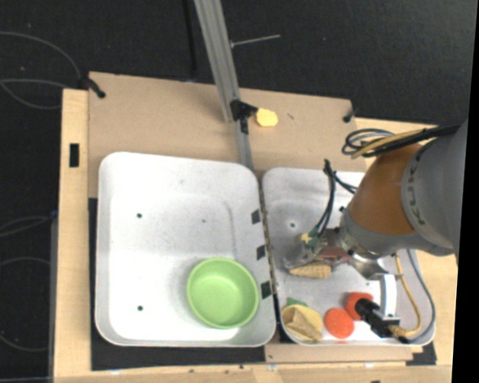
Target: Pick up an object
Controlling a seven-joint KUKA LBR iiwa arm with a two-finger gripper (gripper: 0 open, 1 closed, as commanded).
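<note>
Grey arm w/ orange band (387, 193) low over rt white bin (293, 190). Jaws (315, 253) state: can't tell. Tan corn-like piece (310, 271) just below; orange round object (340, 322) further below-right.

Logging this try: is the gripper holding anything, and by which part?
Cannot be told: the gripper sits just above a tan object in the right bin.

A robot lab: a plywood bench (170, 124) on dark carpet carries two white bins (141, 196), with loose cables (19, 73) left of the bench.
</note>
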